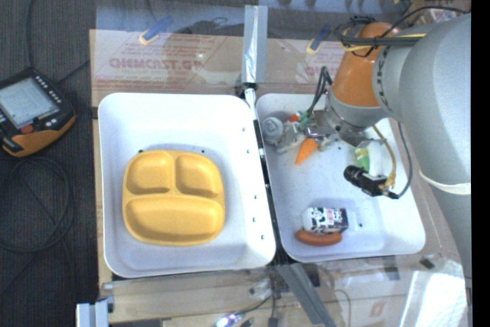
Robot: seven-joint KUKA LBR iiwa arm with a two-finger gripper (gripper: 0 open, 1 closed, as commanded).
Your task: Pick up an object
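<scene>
In the right bin (398,241) lie several small things. An orange carrot (304,152) lies tilted near the bin's upper middle, beside a grey metallic piece (276,131) at the upper left. A black-and-white cow toy (325,218) rests near the front, with a reddish sausage (319,238) just below it. A green and white item (361,158) is partly hidden under the arm and a black cable fitting. My gripper (312,126) reaches down at the top of this bin, right above the carrot's upper end and next to the grey piece.
The left bin (115,241) holds a yellow three-compartment plate (174,197). A metal divider strip (253,42) stands behind the gap between the bins. The big grey arm (440,103) covers the right bin's right side. A teach pendant (31,109) lies on the floor at left.
</scene>
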